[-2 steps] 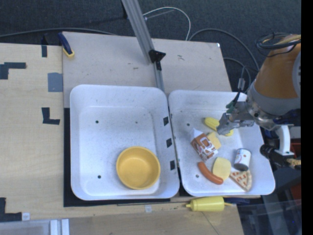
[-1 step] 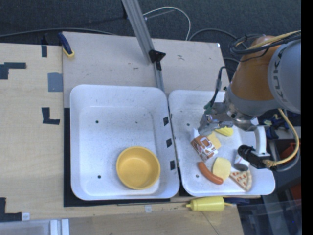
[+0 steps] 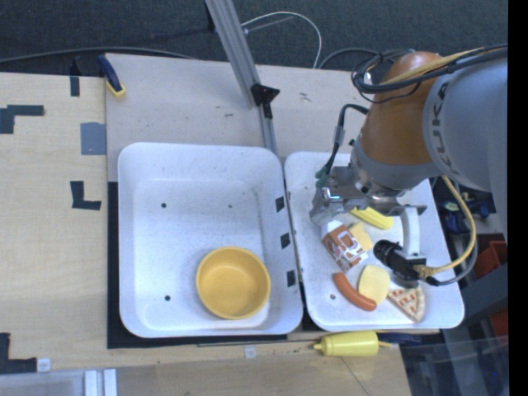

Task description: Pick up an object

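The arm hangs low over the right bin (image 3: 445, 308), its gripper (image 3: 330, 209) down among the clutter; how that gripper is set, I can't tell. This looks like the reach-in. The small carton (image 3: 346, 246) lies just beneath, beside the sausage (image 3: 353, 292). Next it needs a clean close and lift.

Two bins sit side by side at mid-frame. The left bin (image 3: 148, 213) holds a bowl (image 3: 233, 282) in its lower right corner. The right bin (image 3: 318, 304) holds a carton (image 3: 345, 247), a sausage (image 3: 354, 292), a cheese wedge (image 3: 373, 285) and a pizza slice (image 3: 407, 303), crowded together toward its lower part. A bottle (image 3: 350, 345) lies just below the right bin.
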Controlling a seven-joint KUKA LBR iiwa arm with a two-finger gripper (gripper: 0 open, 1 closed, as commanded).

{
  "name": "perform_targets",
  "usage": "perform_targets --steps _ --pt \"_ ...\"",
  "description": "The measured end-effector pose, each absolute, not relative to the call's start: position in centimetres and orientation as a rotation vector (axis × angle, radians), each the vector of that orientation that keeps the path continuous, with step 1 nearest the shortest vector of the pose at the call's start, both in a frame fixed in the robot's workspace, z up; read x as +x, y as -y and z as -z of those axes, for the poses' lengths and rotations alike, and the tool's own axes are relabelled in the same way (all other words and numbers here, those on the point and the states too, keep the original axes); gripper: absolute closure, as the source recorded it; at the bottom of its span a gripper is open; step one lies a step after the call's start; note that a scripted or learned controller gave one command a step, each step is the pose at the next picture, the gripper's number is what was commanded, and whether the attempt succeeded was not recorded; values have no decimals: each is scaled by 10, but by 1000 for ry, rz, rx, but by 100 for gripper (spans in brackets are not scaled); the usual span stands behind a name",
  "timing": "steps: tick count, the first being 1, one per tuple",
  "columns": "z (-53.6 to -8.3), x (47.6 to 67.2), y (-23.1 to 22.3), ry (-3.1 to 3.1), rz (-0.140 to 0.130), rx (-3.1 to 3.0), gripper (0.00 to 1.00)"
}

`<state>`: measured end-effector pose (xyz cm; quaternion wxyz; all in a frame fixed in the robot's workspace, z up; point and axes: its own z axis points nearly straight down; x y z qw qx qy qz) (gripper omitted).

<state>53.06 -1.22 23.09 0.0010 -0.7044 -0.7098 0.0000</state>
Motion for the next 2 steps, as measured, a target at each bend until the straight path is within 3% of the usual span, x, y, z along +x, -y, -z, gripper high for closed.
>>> perform_targets --steps 1,2 --pt "-222 545 -37 2228 -2 -2212 100" --pt "-216 546 -91 2224 -4 -2217 100"
